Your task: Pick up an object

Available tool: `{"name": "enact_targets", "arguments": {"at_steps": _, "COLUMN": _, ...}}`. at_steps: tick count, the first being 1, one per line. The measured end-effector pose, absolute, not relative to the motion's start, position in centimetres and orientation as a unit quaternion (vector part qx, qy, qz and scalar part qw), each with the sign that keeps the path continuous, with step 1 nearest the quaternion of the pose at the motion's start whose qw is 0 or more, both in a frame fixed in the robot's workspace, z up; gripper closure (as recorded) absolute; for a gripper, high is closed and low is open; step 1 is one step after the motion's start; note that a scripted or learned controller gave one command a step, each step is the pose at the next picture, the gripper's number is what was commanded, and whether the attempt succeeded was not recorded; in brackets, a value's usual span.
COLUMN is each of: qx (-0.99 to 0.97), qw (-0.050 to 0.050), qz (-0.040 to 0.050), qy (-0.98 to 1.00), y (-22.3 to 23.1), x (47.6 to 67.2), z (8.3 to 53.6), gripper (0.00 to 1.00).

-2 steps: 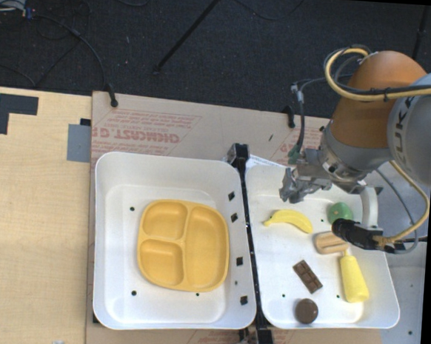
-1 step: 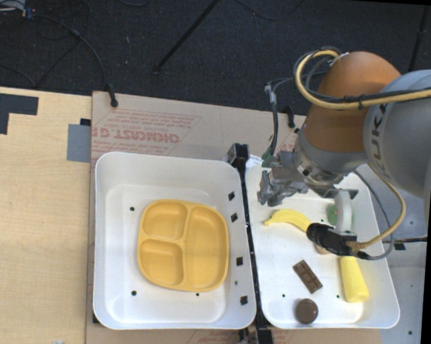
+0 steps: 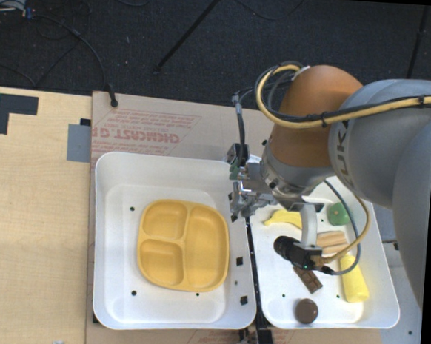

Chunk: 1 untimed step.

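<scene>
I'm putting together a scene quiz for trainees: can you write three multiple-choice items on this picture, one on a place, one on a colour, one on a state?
1. Where does the yellow plastic divided plate lie?
A. in the left white bin
B. in the right white bin
C. on the cardboard

2. What colour is the small round disc near the right white bin's front edge?
A. green
B. brown
C. white

3. How does the divided plate lie?
A. on its edge
B. face down
C. flat, compartments facing up

Answers:
1 A, since it rests on the floor of the left white bin.
2 B, since it shows dark brown against the white floor.
3 C, since its three compartments are open to the camera.
</scene>
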<state>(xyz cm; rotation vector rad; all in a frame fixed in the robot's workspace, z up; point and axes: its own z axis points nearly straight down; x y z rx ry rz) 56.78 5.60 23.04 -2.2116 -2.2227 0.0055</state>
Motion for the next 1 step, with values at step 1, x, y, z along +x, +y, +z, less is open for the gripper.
{"name": "enact_targets", "arguments": {"at_steps": 1, "qx": -0.705, "qw": 0.003, "qz": 0.0024, "qy": -0.709, "y": 11.09, "x": 56.23, "z": 21.7, "gripper": 1.0}}
